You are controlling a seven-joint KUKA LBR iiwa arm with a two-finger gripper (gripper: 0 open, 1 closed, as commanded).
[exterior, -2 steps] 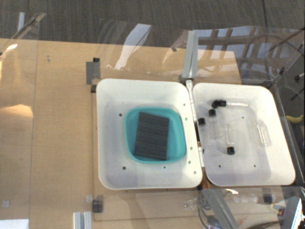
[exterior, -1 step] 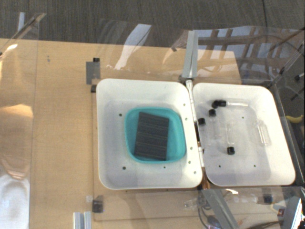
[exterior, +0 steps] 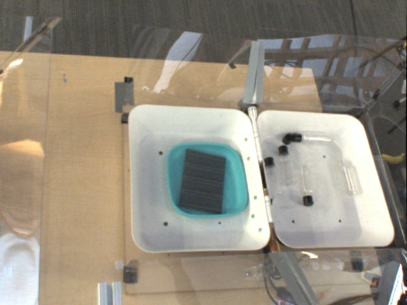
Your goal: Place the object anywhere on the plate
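Looking down on the wooden bench point(exterior: 76, 170), I see two white bins side by side in the middle of the frame. The left bin point(exterior: 143, 189) holds a teal plate point(exterior: 236, 183) with rounded corners, near its centre. The object, a dark grey ribbed block point(exterior: 203, 181), lies flat on that plate, well inside the rim, its long side running up and down the frame with a slight tilt. Teal shows on every side of it. The right bin point(exterior: 375, 215) has four small black pieces point(exterior: 308, 201) scattered across its left half, and a clear plastic piece point(exterior: 350, 176) lies toward its right side, hard to make out.
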